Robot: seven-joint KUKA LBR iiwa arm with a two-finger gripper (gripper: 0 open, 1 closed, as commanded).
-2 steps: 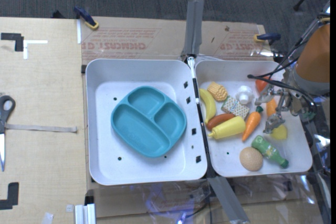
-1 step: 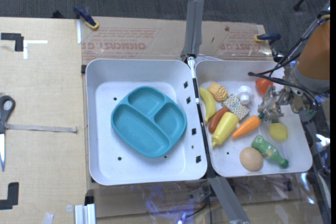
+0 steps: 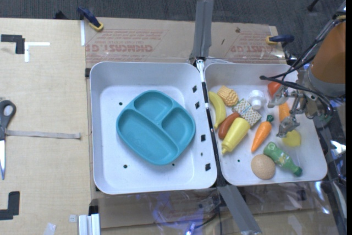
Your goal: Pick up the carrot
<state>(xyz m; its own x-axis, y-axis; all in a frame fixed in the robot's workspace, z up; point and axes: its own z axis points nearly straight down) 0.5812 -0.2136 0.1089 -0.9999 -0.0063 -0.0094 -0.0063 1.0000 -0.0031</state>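
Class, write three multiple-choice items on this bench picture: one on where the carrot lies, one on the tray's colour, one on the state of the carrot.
1. Where does the carrot lie?
A. In the right bin
B. In the left bin
C. On the blue tray

2. What colour is the divided tray?
A. Red
B. Blue
C. Yellow

3. What state is the carrot in?
A. Raised in the tool
B. Standing upright on its tip
C. Lying on the bin floor

Key: 1 A, it sits among the toy foods on the right; 2 B, the tray is plainly blue; 3 C, it lies flat, apart from the tool.
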